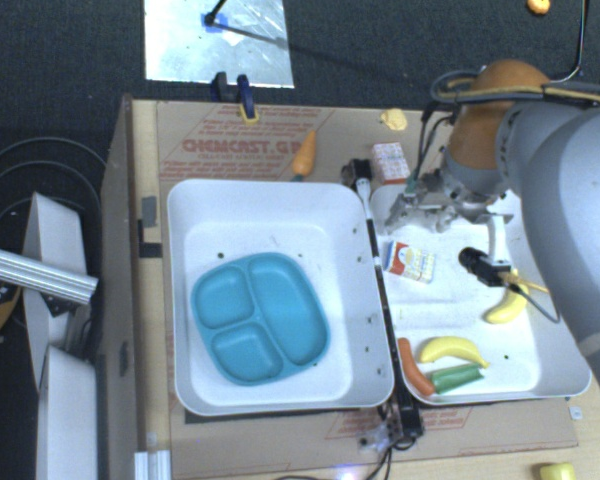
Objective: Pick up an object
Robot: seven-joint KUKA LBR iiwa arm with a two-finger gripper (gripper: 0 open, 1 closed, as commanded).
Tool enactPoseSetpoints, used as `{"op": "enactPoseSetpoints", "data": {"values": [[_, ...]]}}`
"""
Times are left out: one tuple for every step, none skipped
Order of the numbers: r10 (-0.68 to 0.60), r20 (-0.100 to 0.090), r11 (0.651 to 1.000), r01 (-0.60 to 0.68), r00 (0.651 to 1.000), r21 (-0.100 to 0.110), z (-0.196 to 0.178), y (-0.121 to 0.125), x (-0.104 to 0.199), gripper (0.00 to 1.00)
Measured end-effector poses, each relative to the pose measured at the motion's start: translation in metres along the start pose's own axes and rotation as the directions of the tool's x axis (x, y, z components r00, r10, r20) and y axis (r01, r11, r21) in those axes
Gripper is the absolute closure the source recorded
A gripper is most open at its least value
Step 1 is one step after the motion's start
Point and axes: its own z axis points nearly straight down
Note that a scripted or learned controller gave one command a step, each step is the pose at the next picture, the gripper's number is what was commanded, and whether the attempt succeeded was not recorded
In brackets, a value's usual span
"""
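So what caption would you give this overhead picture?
Robot arm reaching over the right bin of toy food, beside a blue divided plate in the left bin.

Def a robotics lab, not a kitchen or home. Big grey KUKA arm w/ an orange band comes in from the right over a tabletop covered in cardboard printed "CHEMCAST". Two white bins sit side by side, one w/ a blue divided plate, the other w/ toy food like plastic bananas and a small snack box. Loose black cables on dark carpet, an aluminium extrusion bar at left, blue clamps on the board's far edge, plus a shiny metal sheet on the floor. Classic test rig.
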Motion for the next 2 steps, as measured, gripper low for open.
{"op": "enactPoseSetpoints", "data": {"values": [[0.006, -0.001, 1.0, -0.006, 1.0, 0.007, 0.001, -0.046, -0.015, 0.0], [-0.001, -0.001, 1.0, 0.001, 1.0, -0.003, 0.0, 0.002, -0.007, 0.0]]}}
